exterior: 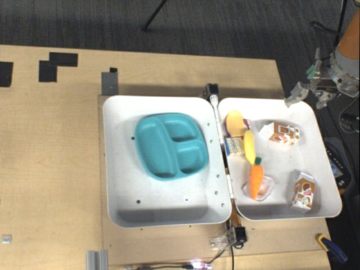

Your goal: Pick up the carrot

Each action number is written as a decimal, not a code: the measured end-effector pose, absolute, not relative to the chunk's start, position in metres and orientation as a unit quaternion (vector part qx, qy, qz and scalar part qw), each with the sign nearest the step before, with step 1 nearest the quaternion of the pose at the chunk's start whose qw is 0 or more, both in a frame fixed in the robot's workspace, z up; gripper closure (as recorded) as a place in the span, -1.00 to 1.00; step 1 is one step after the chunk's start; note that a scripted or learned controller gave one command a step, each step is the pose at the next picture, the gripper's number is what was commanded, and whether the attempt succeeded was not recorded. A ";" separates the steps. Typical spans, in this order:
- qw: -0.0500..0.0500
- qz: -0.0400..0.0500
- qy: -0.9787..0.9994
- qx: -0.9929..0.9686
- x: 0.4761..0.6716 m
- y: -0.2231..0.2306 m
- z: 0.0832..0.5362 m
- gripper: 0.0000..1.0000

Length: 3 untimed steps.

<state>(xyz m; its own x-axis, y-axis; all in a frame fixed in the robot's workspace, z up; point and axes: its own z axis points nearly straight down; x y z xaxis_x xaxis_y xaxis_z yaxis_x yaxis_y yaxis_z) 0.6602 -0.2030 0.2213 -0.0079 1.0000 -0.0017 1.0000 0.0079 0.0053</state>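
Orange carrot (256, 179) with green top, lying in right bin (322, 151)

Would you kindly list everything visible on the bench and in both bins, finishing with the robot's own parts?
bins: 2, white, side by side on the bench
divided plate: 1, teal, in the left-hand bin
carrot: 1, orange with green top, right-hand bin, near its front
banana: 1, yellow, right-hand bin, just above the carrot
lemon-like fruit: 1, yellow, right-hand bin's back left corner
small cartons: 2, white and brown, right-hand bin
bench: 1, light wood
gripper: 1, grey, over the right-hand bin's back right corner
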 end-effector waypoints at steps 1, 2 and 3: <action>0.000 0.001 0.747 0.665 0.547 -0.124 0.193 -1.00; 0.004 0.004 0.715 0.699 0.514 -0.100 0.087 -1.00; 0.008 0.006 0.716 0.698 0.518 -0.099 0.100 1.00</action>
